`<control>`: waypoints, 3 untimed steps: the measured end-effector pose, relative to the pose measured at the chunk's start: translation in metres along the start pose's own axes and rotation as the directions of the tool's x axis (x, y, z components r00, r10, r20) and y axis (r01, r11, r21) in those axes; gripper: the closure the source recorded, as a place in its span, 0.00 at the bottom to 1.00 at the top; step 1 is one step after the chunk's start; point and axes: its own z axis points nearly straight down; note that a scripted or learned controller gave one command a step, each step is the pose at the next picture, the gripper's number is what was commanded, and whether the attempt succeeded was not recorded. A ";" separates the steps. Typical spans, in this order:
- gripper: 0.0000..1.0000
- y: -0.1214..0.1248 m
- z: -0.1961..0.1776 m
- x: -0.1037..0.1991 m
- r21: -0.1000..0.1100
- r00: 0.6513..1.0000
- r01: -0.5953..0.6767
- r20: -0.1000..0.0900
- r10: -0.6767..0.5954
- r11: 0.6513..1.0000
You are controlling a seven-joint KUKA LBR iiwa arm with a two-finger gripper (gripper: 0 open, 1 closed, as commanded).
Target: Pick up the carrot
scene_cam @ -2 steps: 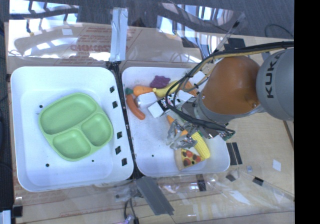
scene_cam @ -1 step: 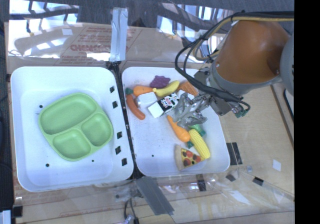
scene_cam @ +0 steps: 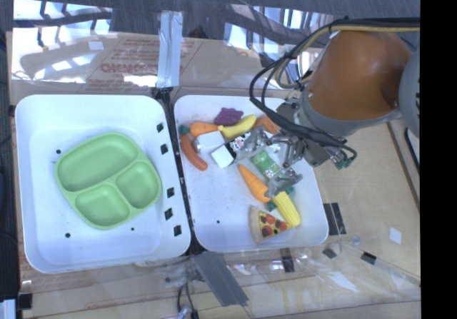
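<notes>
The carrot (scene_cam: 251,180) is an orange cone lying at a slant in the middle of the right bin (scene_cam: 214,228). My gripper (scene_cam: 272,161) hangs low over the bin just up and right of the carrot. Its fingers (scene_cam: 288,180) stand apart and open, one near the banana and one next to the carrot's lower end. A small green piece (scene_cam: 265,162) lies between them; I cannot tell whether it is the carrot's top. The carrot's orange body is outside the fingers.
Around the carrot lie a corn cob (scene_cam: 285,209), a pizza slice (scene_cam: 268,225), a banana (scene_cam: 239,126), purple grapes (scene_cam: 228,115), white blocks (scene_cam: 216,148), a reddish sausage (scene_cam: 193,153) and a small orange piece (scene_cam: 203,128). The left bin (scene_cam: 28,168) holds a green divided plate (scene_cam: 107,178).
</notes>
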 end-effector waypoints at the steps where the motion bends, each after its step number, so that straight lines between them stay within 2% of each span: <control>1: 0.00 -0.015 0.157 0.014 -0.010 0.999 0.041 -0.008 -0.041 0.999; 2: 1.00 -0.014 0.145 0.011 -0.008 0.999 0.049 -0.004 -0.049 0.999; 3: 1.00 0.054 -0.006 -0.009 0.004 0.973 0.232 0.004 -0.232 0.973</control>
